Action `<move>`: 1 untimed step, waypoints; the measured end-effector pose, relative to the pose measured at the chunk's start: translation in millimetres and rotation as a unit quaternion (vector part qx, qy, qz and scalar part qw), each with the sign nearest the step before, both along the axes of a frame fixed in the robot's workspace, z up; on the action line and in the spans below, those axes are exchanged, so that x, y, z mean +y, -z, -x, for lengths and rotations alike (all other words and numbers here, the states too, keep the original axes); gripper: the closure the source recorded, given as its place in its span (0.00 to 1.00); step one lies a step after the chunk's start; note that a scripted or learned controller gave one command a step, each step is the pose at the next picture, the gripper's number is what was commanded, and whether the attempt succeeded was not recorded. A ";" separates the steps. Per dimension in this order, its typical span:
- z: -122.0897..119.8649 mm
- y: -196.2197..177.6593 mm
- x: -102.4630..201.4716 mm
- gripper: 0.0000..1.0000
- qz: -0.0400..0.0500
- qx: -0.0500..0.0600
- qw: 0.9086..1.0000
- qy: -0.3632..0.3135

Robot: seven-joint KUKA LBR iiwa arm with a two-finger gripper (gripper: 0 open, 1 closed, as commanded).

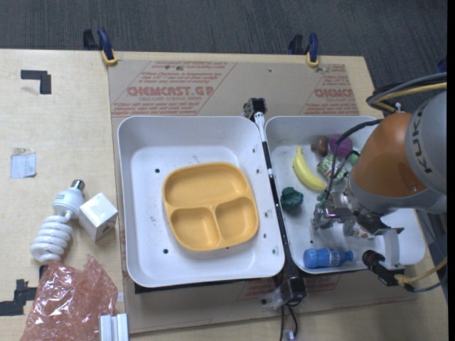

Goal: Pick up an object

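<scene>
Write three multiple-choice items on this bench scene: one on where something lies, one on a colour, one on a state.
1. Where does the yellow divided tray lie?
A. In the left bin
B. In the right bin
C. On the bare bench

2. What colour is the bottle at the right bin's near edge?
A. Red
B. Blue
C. White

3. How does that bottle rest?
A. Upright
B. On its side
C. Hanging in the air

Answers: 1 A, the tray sits in the middle of the left bin. 2 B, its body is blue. 3 B, it lies lengthwise on the bin floor, below the banana and the green object.
</scene>
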State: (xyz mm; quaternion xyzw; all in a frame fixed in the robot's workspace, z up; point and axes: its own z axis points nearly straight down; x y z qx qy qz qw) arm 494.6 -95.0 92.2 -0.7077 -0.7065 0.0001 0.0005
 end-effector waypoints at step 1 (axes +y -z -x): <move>16.8 -0.2 0.2 0.00 0.000 -0.001 1.000 0.000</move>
